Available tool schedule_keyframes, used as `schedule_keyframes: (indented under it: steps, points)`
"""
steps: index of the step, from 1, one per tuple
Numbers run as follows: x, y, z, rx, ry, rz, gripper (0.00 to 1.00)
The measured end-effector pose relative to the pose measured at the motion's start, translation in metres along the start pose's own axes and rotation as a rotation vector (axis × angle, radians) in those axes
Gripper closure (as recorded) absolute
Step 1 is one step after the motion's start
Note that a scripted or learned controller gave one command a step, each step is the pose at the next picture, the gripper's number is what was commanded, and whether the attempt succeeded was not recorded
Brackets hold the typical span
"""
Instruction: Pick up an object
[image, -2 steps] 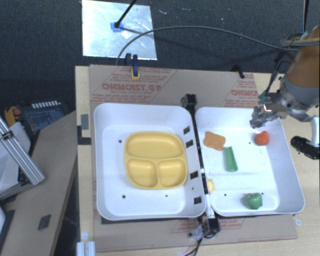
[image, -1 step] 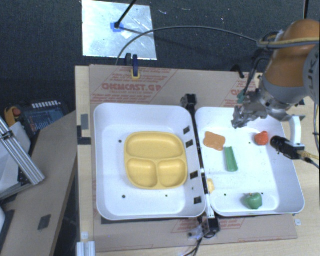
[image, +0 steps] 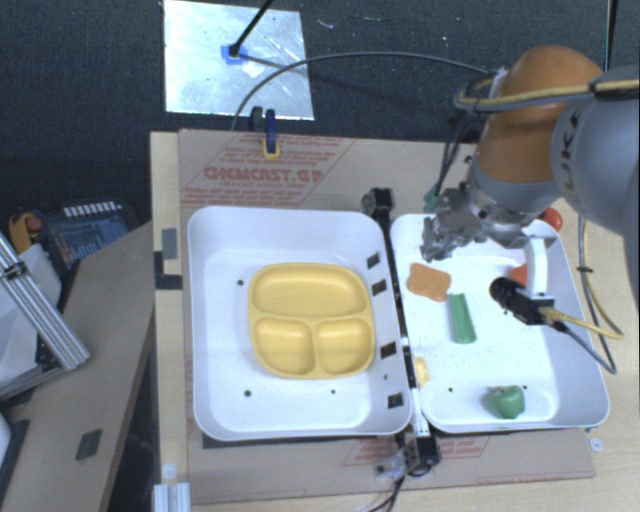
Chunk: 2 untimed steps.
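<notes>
My gripper (image: 437, 243) hangs over the back left part of the right bin (image: 575, 395), just above and behind an orange flat piece (image: 430, 282). Nothing shows between its fingers. A green stick-shaped object (image: 461, 317) lies in the middle of that bin. A green rounded object (image: 504, 401) rests near the bin's front edge. A small yellow item (image: 420, 371) sits at the bin's left wall. A red-orange piece (image: 518, 272) peeks out beside a white part of the arm's fittings.
The left bin (image: 215, 330) holds a yellow compartment tray (image: 308, 320). A black cylinder with a cable (image: 514, 299) juts over the right bin. The arm's orange band and grey body (image: 545, 110) cover the bin's back right corner.
</notes>
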<state>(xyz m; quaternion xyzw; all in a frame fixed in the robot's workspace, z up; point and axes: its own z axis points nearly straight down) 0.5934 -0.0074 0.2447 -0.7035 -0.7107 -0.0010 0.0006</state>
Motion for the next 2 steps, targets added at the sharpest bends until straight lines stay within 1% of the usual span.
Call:
schedule_keyframes:
  steps: [1, 2]
  points:
    - [0.052, 0.005, 0.015, 0.0, 0.0, 0.0, 1.0]
    - [0.106, -0.002, 0.027, 0.001, -0.001, 0.0, 1.0]
